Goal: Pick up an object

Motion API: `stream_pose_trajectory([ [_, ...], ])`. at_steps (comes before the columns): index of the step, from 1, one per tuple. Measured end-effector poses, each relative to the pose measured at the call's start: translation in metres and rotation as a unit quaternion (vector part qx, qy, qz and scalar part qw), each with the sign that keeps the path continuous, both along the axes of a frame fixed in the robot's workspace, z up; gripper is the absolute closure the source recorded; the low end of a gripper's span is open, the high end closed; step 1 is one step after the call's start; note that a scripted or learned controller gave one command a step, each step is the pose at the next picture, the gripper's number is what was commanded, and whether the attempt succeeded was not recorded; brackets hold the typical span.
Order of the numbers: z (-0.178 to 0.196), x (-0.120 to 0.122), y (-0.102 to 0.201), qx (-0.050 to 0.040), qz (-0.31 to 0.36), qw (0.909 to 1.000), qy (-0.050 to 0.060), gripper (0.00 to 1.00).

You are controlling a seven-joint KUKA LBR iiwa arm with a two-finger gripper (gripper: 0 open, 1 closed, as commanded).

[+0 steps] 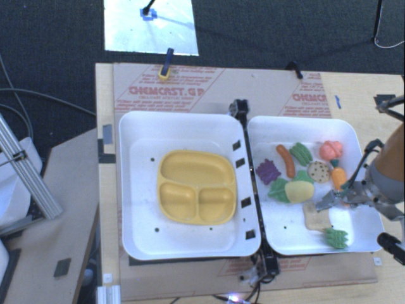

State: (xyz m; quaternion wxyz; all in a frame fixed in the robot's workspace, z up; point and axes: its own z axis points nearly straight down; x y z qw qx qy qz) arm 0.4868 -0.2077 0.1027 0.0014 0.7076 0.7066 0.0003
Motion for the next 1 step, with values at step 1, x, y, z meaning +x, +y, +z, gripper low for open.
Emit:
stream_pose_trajectory([
  [1, 0.0101, 0.0008, 0.0010, 0.0000, 0.002, 1.0000, -0.001, 1.00],
])
